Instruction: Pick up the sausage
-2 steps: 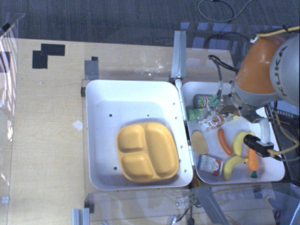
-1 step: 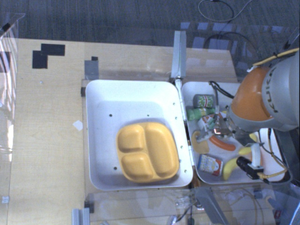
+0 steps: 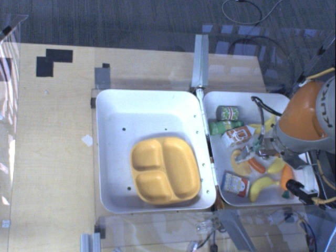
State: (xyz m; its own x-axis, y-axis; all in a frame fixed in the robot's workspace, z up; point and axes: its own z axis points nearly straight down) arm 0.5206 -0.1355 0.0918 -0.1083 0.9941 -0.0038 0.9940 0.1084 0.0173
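You are viewing a wooden bench (image 3: pixel 58 156) bearing two white bins (image 3: pixel 110 119), over dark carpet (image 3: pixel 105 9). One sausage (image 3: pixel 256 165) is lying right of the yellow tray (image 3: pixel 165 169), under the hand (image 3: pixel 251 152); its grip cannot be judged.

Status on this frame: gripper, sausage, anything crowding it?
Gripper low in right bin, grip unclear. Sausage lying just below it. Banana and carton crowd close.

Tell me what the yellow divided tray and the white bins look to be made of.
Yellow divided tray: probably molded plastic, going by its uniform color, rounded compartment edges and soft sheen. White bins, left and right: smooth, with rounded corners and thin rims, likely plastic or painted sheet metal; the look leaves it open.
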